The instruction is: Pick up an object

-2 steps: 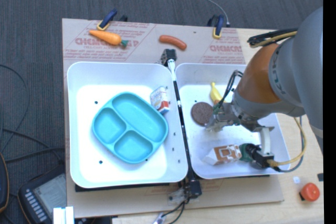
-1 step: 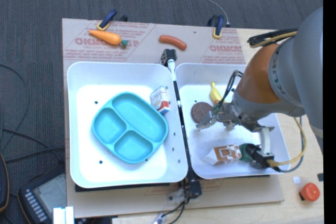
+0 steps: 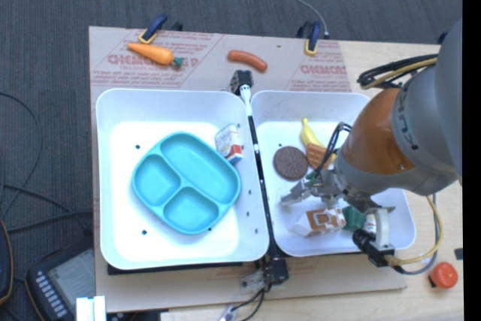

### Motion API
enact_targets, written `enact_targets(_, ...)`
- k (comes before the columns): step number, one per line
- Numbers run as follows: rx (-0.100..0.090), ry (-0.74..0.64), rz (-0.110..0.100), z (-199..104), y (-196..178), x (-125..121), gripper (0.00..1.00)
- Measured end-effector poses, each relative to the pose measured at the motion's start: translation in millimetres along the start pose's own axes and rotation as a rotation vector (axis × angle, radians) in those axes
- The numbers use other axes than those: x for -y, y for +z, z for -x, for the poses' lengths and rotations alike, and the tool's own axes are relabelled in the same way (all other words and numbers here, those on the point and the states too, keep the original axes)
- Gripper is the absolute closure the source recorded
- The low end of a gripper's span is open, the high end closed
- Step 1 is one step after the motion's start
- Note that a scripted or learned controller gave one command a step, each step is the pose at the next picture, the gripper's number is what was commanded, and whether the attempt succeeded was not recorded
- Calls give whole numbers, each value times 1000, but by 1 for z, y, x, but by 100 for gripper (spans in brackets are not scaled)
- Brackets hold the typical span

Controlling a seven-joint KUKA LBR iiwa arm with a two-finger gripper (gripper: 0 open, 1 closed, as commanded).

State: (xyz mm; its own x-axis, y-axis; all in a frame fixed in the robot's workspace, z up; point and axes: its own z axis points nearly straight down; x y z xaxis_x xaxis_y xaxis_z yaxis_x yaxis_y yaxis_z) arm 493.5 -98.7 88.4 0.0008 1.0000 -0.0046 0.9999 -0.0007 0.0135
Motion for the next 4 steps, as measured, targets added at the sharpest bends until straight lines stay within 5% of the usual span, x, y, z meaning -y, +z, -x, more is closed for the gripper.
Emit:
enact_targets(1,-1,0,-1,0,-10,0,100)
enact_targets(2,-1,0,-1,0,-10,0,0)
enact_targets(3,-4,0,-12,0,2,-33,0)
enact_targets(4,-2,0,-7,0,-9,-35,100)
